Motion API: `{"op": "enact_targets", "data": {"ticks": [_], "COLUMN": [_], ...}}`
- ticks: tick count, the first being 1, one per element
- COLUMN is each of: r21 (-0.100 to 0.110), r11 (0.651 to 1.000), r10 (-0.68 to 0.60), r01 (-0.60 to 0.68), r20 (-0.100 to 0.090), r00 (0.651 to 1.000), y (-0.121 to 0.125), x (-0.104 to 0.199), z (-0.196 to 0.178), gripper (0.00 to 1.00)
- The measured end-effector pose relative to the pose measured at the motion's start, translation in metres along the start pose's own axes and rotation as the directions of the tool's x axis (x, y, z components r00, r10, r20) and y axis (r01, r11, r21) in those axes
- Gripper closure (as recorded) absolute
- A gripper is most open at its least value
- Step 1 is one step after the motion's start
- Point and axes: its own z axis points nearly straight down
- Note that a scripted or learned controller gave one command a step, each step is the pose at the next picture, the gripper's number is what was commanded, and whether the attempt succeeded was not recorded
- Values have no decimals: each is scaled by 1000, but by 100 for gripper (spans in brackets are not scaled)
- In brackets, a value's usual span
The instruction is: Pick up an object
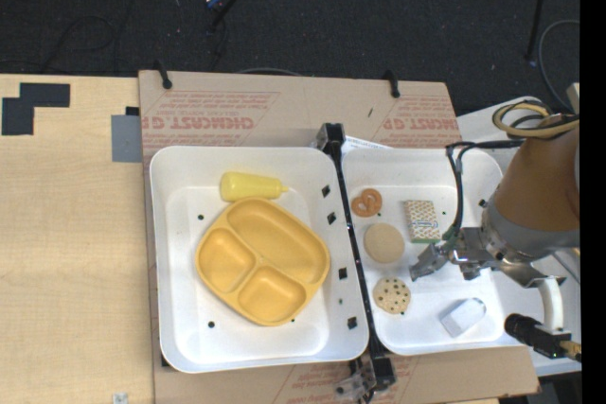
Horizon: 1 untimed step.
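Several small things lie in the right bin (478, 167), and my hand (428, 260) sits low among them near the bin's middle. The round beige piece (383, 242) is nearest, just beside my hand toward the divider between the bins; being round, it has no long axis to line up with. The speckled cookie (391, 295) lies a little nearer the front edge, the pretzel (366, 202) and the wrapped packet (421, 219) toward the back edge, the white block (462, 316) by the front right corner. My arm (535, 194) reaches in from the bin's right side, wrist bent down. Whether anything is gripped, I cannot tell.
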Motion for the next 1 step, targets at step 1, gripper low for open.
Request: {"op": "enact_targets", "data": {"ticks": [1], "r21": [0], "r11": [1000], "r10": [0], "r01": [0], "r20": [0], "r00": [1000], "y": [-5], "x": [4], "z": [45], "gripper": [0]}}
